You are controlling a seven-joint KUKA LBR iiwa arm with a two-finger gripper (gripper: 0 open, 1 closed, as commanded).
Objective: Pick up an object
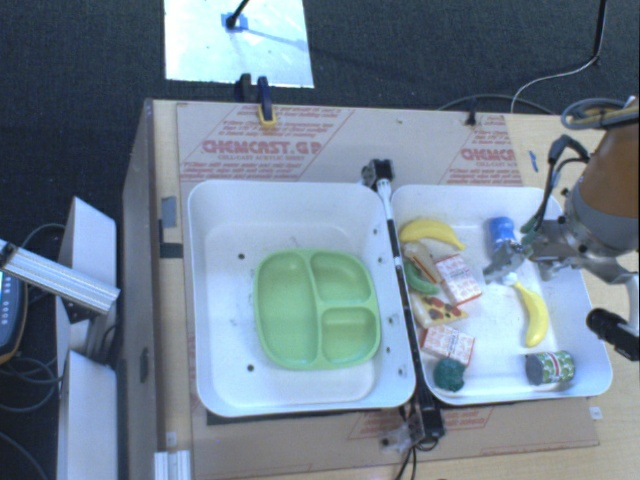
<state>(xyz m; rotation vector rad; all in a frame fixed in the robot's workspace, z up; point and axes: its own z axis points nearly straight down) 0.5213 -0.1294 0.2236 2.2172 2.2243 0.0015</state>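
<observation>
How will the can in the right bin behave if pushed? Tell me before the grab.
The can lies on its side near the bin's front corner, so a nudge will likely roll it. Its rounded, shiny wall may slip in a pinch. It looks rigid, unlikely to deform.

Grey arm [610, 183] from the right, wrist low, tool [503, 261] pointing left.

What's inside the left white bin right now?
A green divided tray lies on the floor of the left bin, its three compartments bare. The bin floor under the tray is covered.
</observation>
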